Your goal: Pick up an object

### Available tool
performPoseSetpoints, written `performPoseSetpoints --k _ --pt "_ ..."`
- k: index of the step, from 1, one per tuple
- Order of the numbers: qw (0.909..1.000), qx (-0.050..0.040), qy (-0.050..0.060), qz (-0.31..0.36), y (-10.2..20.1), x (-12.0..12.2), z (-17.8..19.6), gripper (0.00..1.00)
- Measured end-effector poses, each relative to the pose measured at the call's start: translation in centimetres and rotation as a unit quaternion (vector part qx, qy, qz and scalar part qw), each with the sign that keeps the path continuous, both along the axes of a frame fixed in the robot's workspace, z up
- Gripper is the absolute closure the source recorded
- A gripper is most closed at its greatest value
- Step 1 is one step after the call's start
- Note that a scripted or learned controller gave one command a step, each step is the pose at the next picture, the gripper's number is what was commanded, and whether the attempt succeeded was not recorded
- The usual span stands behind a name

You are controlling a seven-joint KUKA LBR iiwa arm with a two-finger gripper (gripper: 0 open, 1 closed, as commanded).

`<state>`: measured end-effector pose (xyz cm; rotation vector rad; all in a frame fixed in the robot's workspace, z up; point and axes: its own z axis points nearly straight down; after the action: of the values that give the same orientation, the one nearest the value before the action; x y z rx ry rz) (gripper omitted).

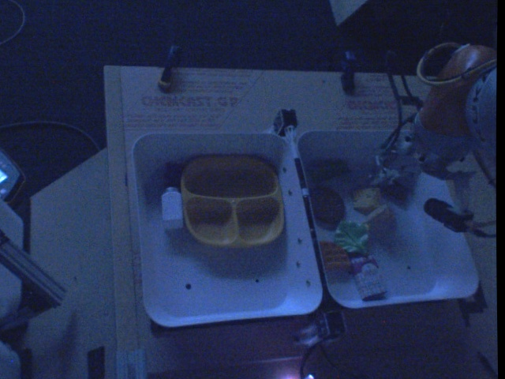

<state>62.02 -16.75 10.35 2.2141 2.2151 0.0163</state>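
Several small items (355, 239) crowd the right bin (442, 267); the tool (392, 166) hovers there pre-grasp, its state unreadable, needing descent onto one.

You see two white bins side by side under dim blue light. The left bin (150, 212) contains a yellow divided plate (232, 200) with a small white bottle (172, 207) just beside its left edge. The right bin (442, 267) contains a dark round object (327, 206), a green leafy item (352, 236) and a small carton (368, 278). The gripper (392, 166) hangs low over the right bin's far end; its fingers are too dark to read.
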Motion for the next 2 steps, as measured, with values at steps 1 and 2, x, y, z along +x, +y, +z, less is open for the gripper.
performPoseSetpoints --k 1,2 --pt "1.0000 -0.0015 0.003 0.001 0.7 1.0 5.5 1.00" --pt "1.0000 -0.0016 0.003 0.000 0.6 0.2 11.4 1.00"
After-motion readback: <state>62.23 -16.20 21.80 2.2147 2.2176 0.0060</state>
